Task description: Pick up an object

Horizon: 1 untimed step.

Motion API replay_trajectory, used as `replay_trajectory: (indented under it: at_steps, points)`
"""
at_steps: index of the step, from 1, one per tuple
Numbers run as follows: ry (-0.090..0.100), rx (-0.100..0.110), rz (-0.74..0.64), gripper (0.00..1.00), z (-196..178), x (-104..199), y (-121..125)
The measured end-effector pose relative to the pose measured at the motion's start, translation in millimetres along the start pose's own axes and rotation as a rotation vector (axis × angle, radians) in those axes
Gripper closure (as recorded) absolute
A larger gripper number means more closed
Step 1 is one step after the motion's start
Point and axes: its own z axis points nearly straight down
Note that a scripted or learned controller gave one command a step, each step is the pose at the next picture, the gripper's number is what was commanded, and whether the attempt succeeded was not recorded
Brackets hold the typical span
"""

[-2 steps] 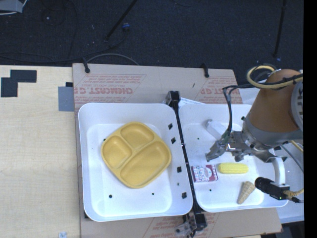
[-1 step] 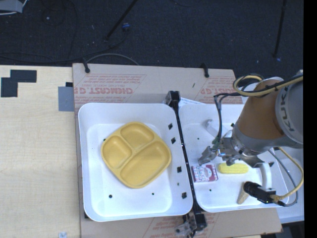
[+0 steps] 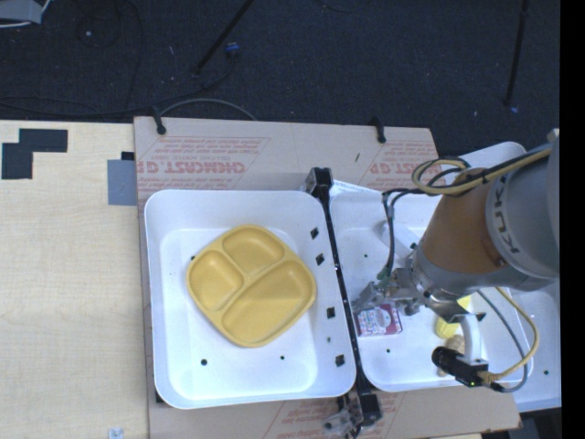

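Observation:
A yellow divided plate [image 3: 251,284] lies flat in the left bin [image 3: 174,245]. In the right bin [image 3: 402,378], a small red and white packet [image 3: 378,321] rests on the floor near the divider. My gripper [image 3: 373,296] hangs low just above the packet's far edge, under the orange-banded wrist [image 3: 462,236]. A yellow object [image 3: 452,325] peeks out beneath the arm, mostly hidden by it.
The black divider rail [image 3: 336,282] runs between the two bins, close to the left of the gripper. Cables [image 3: 498,355] loop off the wrist over the right bin's near right corner. Brown cardboard [image 3: 238,158] lies under both bins.

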Motion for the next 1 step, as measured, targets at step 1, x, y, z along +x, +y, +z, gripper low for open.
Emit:
replay_trajectory:
  at_steps: [1]
  points:
    - [-0.013,-0.012,0.007,1.0,-15.2,-7.2,2.4]
